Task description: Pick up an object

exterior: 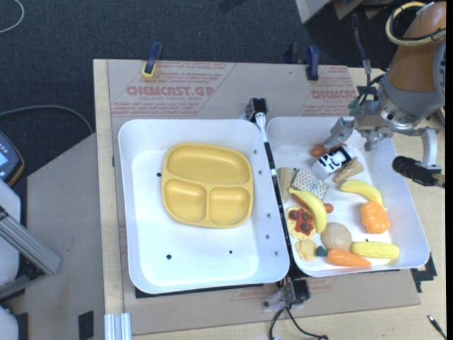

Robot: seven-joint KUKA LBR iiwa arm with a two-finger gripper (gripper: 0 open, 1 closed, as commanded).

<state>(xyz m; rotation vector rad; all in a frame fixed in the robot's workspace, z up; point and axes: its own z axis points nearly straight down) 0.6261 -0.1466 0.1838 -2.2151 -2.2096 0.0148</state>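
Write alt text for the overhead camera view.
A grey robot arm's gripper hangs over the far end of the right bin, which holds toy food: bananas, a carrot, corn. The left bin holds a yellow divided plate.

End effector (356, 134) hovers over right bin (414, 211) far end. Just below it: black-white block (333, 159). Further below: bananas (362, 190), orange pepper (375, 217), corn (374, 249), carrot (347, 259). Far left: yellow divided tray (207, 184) in left bin (141, 211).
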